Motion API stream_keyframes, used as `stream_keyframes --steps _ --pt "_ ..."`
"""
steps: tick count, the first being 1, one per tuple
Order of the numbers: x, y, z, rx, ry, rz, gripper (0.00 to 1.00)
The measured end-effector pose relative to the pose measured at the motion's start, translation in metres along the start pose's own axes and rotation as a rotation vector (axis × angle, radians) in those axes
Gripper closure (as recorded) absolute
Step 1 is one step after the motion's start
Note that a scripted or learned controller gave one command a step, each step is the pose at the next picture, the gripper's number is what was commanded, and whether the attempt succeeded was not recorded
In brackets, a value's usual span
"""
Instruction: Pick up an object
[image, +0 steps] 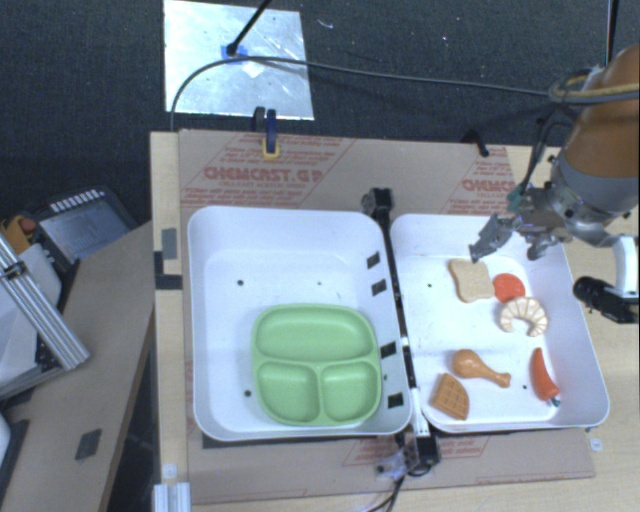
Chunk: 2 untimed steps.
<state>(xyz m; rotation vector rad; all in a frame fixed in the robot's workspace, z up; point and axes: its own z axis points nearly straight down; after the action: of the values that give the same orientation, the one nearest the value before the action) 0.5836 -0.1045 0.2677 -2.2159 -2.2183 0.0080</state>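
My gripper (492, 243) hovers in upper part of right bin (430, 250), just above bread slice (471, 280). Fingers: spread or clenched, cannot tell. Nothing visible between them. Slice lies flat, upper middle of that bin, tomato (509, 286) touching its right edge. Looks light, stiff toy plastic, likely slippery. Best hold: across narrow width, away from tomato.

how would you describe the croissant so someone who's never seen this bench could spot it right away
Start at the right white bin, the one with toy food rather than the green divided plate. Look near its middle right, just below the red tomato slice and above the red chili. The croissant is the pale, ridged, curved crescent; no neighbour shares that shape.
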Motion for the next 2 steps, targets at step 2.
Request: stream_keyframes --steps 2 --pt "-0.003 -0.008 0.046 -0.005 0.000 0.000 0.00"
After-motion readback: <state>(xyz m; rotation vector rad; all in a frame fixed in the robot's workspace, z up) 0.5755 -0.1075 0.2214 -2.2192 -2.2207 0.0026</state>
